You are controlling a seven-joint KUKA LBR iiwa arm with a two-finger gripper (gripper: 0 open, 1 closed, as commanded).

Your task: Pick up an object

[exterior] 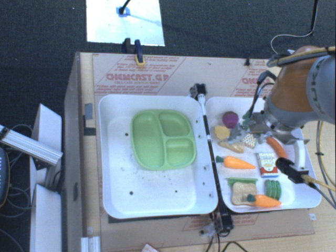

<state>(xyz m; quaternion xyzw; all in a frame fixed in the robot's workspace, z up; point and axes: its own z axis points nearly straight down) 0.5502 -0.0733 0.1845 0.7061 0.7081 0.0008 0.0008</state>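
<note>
On the table (84, 156) the left bin (113, 193) carries a green divided plate (161, 139), which lies flat and apart from the bin walls. It is wide and thin, so it seems a poor thing to pinch from above.

The right bin (310, 196) holds the small toy foods. Near the divider there is a dark purple round piece (230, 119), probably a plum or a beet, and just beside it, on the near side, a pale yellow piece (222, 133). Nearer still lies an orange carrot (237, 163), then a bread slice with green (242, 191) and a second carrot (266, 201) touching it. To the right are a small printed carton (268, 163), a green pod (272, 188) and an orange-red sausage-like piece (276, 147).

The end effector (244, 134) is low in the far part of the right bin, just beside the purple and yellow pieces. Whether it is spread or pressed together cannot be told, and nothing is seen held in it.

All these toys look light, stiff plastic with a smooth skin, so they may slip. The purple piece is round and can roll away; it should be taken across its widest middle. The carrot would be easier, held across its thick part.
</note>
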